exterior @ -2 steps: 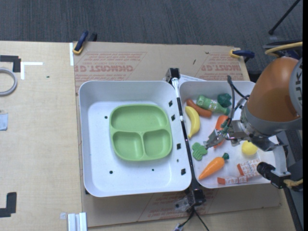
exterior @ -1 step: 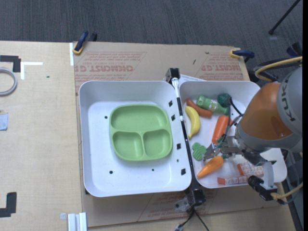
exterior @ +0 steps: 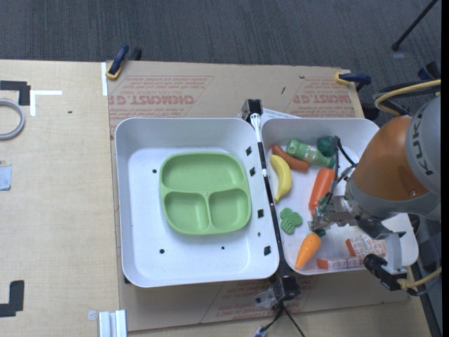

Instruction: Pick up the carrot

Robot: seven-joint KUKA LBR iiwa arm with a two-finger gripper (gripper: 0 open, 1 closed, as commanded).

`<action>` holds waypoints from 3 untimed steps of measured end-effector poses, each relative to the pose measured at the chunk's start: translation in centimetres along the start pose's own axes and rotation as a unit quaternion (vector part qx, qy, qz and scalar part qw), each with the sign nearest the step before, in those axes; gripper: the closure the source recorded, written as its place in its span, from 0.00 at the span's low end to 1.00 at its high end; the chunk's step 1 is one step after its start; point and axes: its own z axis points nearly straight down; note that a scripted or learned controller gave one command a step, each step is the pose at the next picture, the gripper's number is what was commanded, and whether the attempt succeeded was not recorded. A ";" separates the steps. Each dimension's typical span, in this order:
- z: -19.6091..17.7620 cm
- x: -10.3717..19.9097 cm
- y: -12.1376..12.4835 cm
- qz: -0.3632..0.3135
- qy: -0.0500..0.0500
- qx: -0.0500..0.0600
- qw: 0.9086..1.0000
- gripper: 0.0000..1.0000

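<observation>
The arm covers much of the right bin and runs off the picture's right edge. A flat packet pokes out from under it, print too small to read.

bench with cardboard, two bins

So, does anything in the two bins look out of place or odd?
Nothing looks spilled or damaged. The toy food lies loosely piled in the right bin: the carrot sits near the front wall, with the pincer just above its leafy end. The green divided plate rests flat in the left bin.
</observation>
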 end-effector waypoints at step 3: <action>-8.9 5.9 0.0 0.082 0.000 0.001 0.997 0.00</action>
